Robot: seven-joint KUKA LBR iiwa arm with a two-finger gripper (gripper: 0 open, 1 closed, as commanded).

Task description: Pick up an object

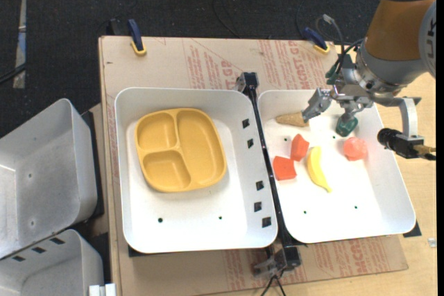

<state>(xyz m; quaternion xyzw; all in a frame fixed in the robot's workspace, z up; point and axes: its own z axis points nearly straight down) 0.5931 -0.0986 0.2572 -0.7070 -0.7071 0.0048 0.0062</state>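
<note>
1. Arm [399, 17] comes in from upper right of frame, grey w/ orange band, wrist hanging over the top edge of the right bin [388, 218].
2. Jaws [331, 111] sit low over the upper part of that bin. One finger [316, 106] angles out to the left, another part points down toward a green object [346, 125]. They look spread apart, nothing seen between them, tho it's hard to be sure from this angle.
3. Tan cone-shaped piece [290, 120] lies just left of the left finger, near bin's top-left corner.
4. Green object sits right below the jaws; touching or not, can't tell.
5. Pink piece [355, 148] to the lower right of the green one, near it.
6. Mid-bin: two orange-red chunks, upper [299, 147] and lower [284, 168], close together; banana [318, 168] just beside them on the right, tilted.
7. Left bin [187, 229] holds a yellow divided plate [180, 149], three compartments.
8. Both bins rest on a cardboard-topped bench [187, 59], blue/yellow clamps [136, 37] at its top edge.
</note>
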